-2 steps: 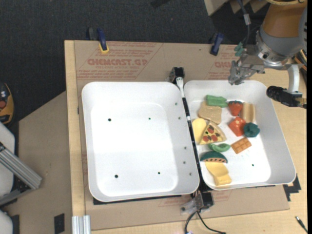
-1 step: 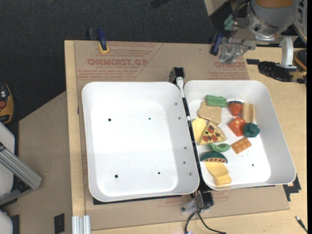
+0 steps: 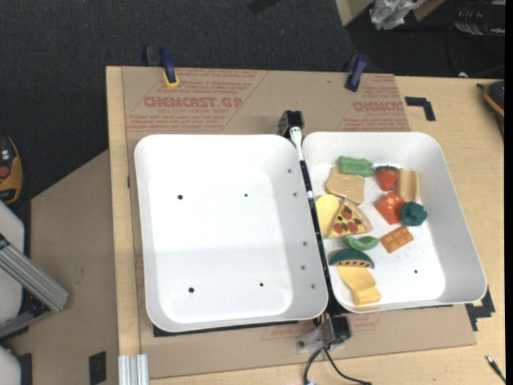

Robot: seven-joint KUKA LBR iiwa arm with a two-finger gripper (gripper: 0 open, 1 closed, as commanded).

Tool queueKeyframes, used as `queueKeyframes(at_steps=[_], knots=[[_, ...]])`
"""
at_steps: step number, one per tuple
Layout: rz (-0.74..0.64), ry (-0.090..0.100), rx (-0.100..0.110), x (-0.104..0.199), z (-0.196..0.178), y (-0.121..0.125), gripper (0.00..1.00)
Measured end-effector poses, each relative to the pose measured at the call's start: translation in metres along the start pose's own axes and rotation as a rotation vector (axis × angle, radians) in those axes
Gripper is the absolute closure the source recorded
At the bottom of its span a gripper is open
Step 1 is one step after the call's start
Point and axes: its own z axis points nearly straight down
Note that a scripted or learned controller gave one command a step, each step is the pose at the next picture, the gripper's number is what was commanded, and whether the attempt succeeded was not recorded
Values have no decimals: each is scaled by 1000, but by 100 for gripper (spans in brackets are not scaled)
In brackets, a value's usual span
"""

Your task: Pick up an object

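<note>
Several toy foods lie in the right bin point(image 3: 449, 251). Among them are a green piece point(image 3: 355, 165), a slice of toast point(image 3: 345, 186), a pizza slice point(image 3: 349, 219), a red piece point(image 3: 389, 207), a teal lump point(image 3: 414, 213), an orange cracker point(image 3: 396, 239), a watermelon slice point(image 3: 350, 257) and a yellow wedge point(image 3: 358, 284). My gripper point(image 3: 397, 0) hangs high at the top right, beyond the bench's far edge and well away from the bins.
The left bin point(image 3: 224, 231) sits beside the right one, the two joined along a black hinge strip point(image 3: 309, 207). Two blue clamps point(image 3: 168, 66) point(image 3: 356, 70) hold the cardboard base at the far edge. Cables trail at the front point(image 3: 329, 351).
</note>
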Motion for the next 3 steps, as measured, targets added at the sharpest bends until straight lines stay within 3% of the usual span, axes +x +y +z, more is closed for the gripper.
queueKeyframes(at_steps=[1,2,3], knots=[[1,1,41,56,132,-87,100],[3,1,13,97,73,-14,100],[0,2,20,168,66,-37,100]])
